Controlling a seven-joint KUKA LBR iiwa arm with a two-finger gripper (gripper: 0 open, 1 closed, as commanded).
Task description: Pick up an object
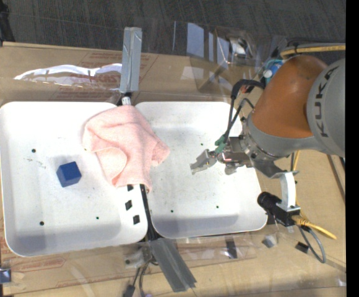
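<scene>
Gripper (202, 163) hangs over the right bin (185, 218), fingers slightly spread, nothing between them. Cloth (125, 142) drapes over the divider between bins; cube (69, 173) sits in the left bin (18, 228), well apart. Cloth's nearer, so likely the target.

"KUKA" lettering on the grey arm (335, 113) casing.

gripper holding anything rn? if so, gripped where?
Nothing held. The gripper hangs over the right bin with no object between its fingers. The pink cloth and blue cube lie untouched.
</scene>
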